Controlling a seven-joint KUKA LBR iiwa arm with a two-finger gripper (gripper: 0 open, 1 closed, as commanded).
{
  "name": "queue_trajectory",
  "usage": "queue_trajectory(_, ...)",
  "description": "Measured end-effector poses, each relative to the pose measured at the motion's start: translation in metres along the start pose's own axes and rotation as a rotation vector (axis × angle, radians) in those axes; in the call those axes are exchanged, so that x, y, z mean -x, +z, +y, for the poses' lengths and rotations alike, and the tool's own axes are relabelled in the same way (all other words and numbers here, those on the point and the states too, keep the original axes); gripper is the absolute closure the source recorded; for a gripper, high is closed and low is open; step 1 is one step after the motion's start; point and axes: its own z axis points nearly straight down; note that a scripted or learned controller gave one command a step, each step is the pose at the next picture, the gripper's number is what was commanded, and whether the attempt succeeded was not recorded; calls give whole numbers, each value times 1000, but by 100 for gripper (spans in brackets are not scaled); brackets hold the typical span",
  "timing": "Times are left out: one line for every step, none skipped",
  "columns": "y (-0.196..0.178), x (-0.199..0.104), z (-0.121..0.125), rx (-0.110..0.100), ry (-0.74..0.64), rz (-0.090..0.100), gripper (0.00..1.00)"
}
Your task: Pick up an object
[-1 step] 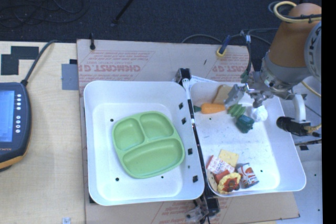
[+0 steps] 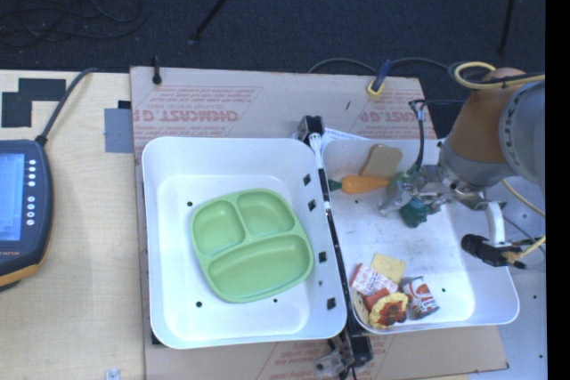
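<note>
Reaching in from the right, the arm (image 2: 485, 133) sets its pincer (image 2: 403, 194) low in the right bin (image 2: 463, 280), beside a teal object (image 2: 415, 211); the pincer's state cannot be told. The orange carrot (image 2: 364, 184) lies just left, long axis running left–right. A green divided plate (image 2: 250, 243) occupies the left bin (image 2: 169, 280) on the worktop (image 2: 71, 307).

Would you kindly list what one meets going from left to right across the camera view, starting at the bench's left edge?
Handheld control pendant → green divided plate in the left bin → orange carrot-like toy → the hand over the right bin → grey arm with the orange band.
</note>
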Motion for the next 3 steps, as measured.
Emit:
queue_trajectory(-16,1,1,2,1,0,100)
queue_trajectory(-9,-83,30,7,-10,-5,100)
queue_trajectory(-111,-137,-36,5,-9,2,100)
